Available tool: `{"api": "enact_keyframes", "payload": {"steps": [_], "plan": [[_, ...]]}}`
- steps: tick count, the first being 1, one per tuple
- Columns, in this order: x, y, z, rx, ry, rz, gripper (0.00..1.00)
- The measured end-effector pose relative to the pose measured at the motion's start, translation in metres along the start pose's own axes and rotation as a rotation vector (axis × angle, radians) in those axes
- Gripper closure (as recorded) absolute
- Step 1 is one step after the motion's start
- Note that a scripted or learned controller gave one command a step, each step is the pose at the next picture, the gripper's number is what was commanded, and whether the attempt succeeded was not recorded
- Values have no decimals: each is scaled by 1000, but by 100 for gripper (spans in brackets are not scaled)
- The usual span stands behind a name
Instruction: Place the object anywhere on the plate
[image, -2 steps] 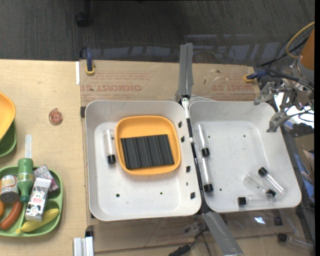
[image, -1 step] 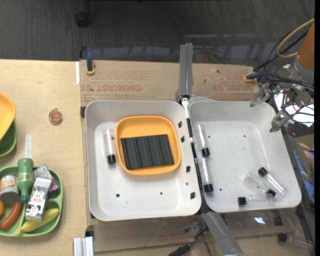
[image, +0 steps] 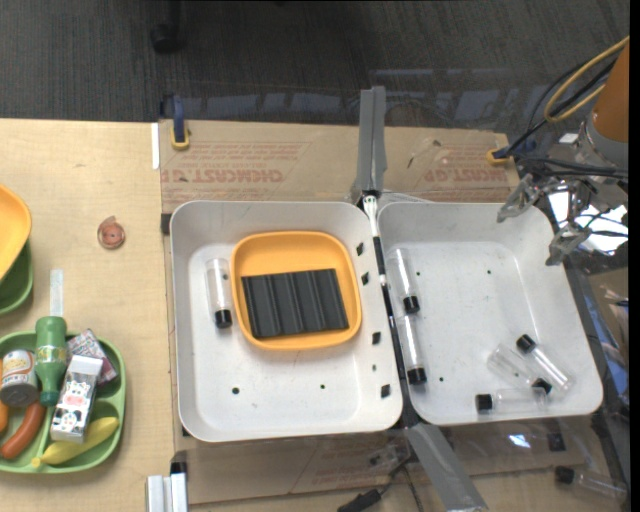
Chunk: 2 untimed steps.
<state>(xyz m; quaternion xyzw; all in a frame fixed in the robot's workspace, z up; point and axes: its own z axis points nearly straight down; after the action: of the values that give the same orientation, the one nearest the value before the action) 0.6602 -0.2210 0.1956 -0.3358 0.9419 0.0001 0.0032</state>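
An orange plate (image: 291, 244) lies in the left bin (image: 200, 400). A black ridged slab (image: 296, 303) rests flat on the plate's middle. Left of the plate, a clear tube with a black cap (image: 218, 292) lies on the bin floor. My gripper (image: 536, 226) hangs over the far right corner of the right bin (image: 460, 300), far from the plate. It is open, with nothing between its fingers.
Several clear capped tubes lie in the right bin: two along its left wall (image: 405, 300) and a cluster at the near right (image: 525, 370). On the wooden table to the left stand a green tray of toy food (image: 95, 430) and a yellow bowl (image: 10, 235).
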Motion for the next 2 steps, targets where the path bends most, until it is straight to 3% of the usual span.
{"api": "enact_keyframes", "payload": {"steps": [2], "plan": [[0, 0, -2, -1, -1, -552, 0]]}}
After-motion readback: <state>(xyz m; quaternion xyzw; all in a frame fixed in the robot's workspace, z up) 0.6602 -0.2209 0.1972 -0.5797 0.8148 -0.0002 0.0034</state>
